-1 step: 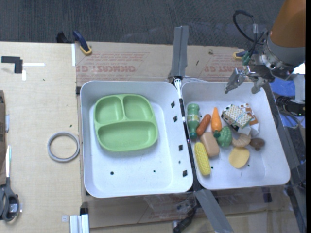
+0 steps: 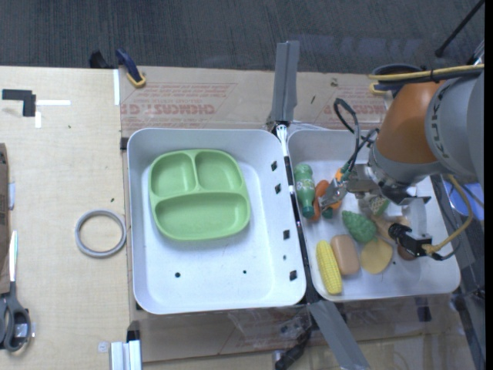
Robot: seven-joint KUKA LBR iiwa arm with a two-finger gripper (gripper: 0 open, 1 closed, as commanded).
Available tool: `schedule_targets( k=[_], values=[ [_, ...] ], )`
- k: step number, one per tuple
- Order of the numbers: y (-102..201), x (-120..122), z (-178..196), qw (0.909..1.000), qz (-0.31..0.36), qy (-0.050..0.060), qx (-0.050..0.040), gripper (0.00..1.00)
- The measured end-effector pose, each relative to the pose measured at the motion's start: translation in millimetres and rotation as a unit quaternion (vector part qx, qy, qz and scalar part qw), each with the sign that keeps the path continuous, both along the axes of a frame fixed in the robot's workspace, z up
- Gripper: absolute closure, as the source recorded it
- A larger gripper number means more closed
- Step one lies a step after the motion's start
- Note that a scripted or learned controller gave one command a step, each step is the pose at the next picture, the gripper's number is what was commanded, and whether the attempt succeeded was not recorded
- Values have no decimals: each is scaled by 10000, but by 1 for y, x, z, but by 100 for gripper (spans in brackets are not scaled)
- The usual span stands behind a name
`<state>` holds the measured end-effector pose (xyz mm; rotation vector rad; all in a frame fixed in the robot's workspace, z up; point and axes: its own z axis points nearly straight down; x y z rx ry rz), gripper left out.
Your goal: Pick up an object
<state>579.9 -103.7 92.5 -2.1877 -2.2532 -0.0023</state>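
Note:
My gripper point(image 2: 334, 195) is low in the right bin point(image 2: 431, 280), reaching left from the orange-banded wrist point(image 2: 408, 133). Its tip sits among a cluster of toy foods by the bin's left wall: a green cucumber-like piece point(image 2: 303, 177), an orange carrot point(image 2: 311, 205) and a small dark green piece point(image 2: 328, 212). Whether anything is between its tips is hidden. Just below lies a green leafy toy point(image 2: 358, 226). Nearer the front are a yellow corn cob point(image 2: 329, 267), a peach-coloured piece point(image 2: 347, 255) and a yellow round piece point(image 2: 377, 257).
The left bin point(image 2: 154, 276) holds a green divided plate point(image 2: 200, 194). On the bench at left are a grey tape ring point(image 2: 100, 232) and scissors point(image 2: 14, 314). A black cable loops beside the wrist point(image 2: 348, 118).

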Motion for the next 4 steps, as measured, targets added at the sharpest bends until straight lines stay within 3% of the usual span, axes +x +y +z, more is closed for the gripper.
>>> schedule_targets(
  k=[1,2,3,4],
  values=[
    [5,-5,8,9999,-100,7,-6,0],
    [4,76,1,9900,1411,21,-37,0],
    [5,77,10,9901,1405,-5,-35,100],
    [44,47,99,9653,2610,-5,-15,100]
  ],
)
